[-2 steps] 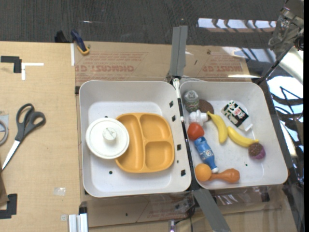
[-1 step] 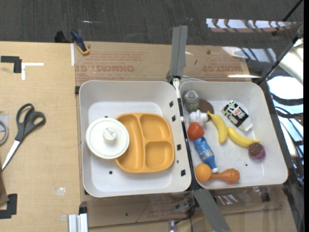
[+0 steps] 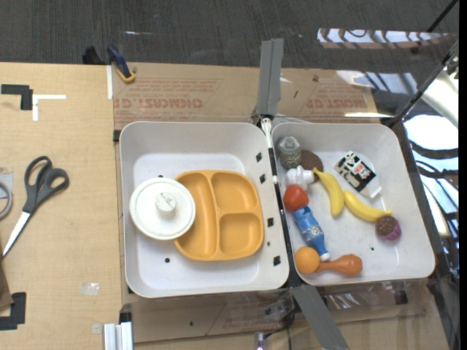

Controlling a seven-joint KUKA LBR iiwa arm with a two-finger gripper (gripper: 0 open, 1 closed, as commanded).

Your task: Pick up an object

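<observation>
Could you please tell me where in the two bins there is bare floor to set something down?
Right bin: bare floor right of the bananas, around the purple ball; its left side is crowded near the blue bottle. Left bin: bare strips border the yellow divided plate and white lid.

Two shallow white plastic bins (image 3: 191, 279) on a pale tan wooden tabletop (image 3: 58, 195), with brown printed cardboard (image 3: 182, 97) beneath. In the left bin, a yellow-orange divided plastic tray (image 3: 222, 217) and a round white lid (image 3: 162, 207). In the right bin, two yellow bananas (image 3: 346, 195), a small blue bottle with a red cap (image 3: 305, 221), an orange gourd-shaped toy (image 3: 328, 264), a purple-brown ball (image 3: 388, 227), a black-and-white patterned box (image 3: 355, 170) and a grey-green jar (image 3: 290, 150). On the tabletop, black-handled steel scissors (image 3: 33, 195) and a blue-and-yellow clip (image 3: 120, 64).
</observation>
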